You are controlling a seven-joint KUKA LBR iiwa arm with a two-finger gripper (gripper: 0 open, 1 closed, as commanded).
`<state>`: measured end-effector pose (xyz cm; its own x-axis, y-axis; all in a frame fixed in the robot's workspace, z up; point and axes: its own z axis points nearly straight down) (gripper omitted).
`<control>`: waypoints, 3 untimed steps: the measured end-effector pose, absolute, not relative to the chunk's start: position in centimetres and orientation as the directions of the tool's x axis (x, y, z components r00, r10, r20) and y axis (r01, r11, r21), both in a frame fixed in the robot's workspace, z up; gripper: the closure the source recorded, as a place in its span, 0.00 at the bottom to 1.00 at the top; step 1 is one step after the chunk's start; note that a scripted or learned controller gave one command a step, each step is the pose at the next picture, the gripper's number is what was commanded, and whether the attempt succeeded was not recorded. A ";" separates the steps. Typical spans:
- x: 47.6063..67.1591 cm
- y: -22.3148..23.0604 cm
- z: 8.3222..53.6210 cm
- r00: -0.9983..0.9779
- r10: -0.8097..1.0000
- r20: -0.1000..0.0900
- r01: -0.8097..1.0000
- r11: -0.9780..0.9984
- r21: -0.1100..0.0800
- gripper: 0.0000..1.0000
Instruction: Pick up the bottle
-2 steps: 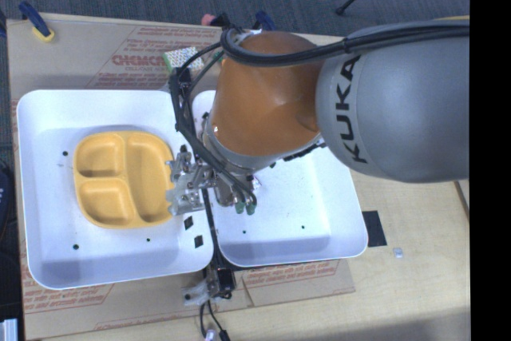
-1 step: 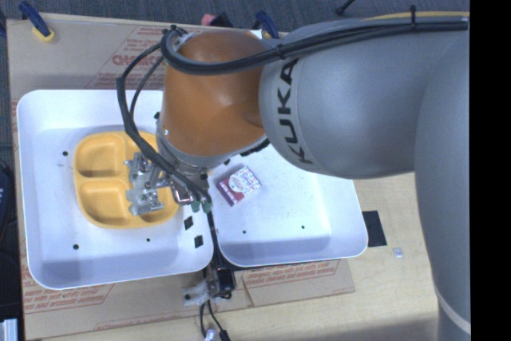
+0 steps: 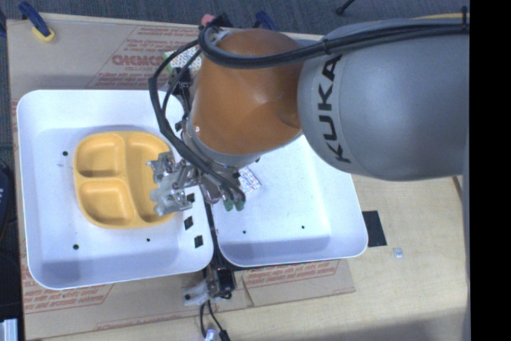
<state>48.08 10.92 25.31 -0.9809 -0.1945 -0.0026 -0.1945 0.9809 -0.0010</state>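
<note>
fingers [image 3: 172, 186] over the yellow tray's [image 3: 108, 180] right edge; spread unclear, cannot tell.

The bulky grey and orange arm [image 3: 319, 100] hides much of the right-hand shallow white bin [image 3: 319, 231] and the far rim where the two bins meet. Its claw [image 3: 180, 188] is a blurred tangle of metal. The yellow three-compartment plastic tray [image 3: 108, 180] has its right edge covered by it.

Yellow divided tray [image 3: 112, 176] in a white left bin [image 3: 40, 251]; white right bin [image 3: 319, 239]. Grey arm [image 3: 391, 104] with black lettering and an orange band [image 3: 243, 96]. Brown cardboard [image 3: 120, 56] printed red.
</note>
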 end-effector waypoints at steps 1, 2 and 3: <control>49.1 15.5 22.4 -0.861 -0.508 0.002 -0.508 0.861 0.000 1.00; 48.9 14.1 22.4 -0.699 -0.715 0.003 -0.715 0.699 0.000 1.00; 49.1 17.4 20.8 -0.475 -0.880 0.000 -0.880 0.475 0.000 1.00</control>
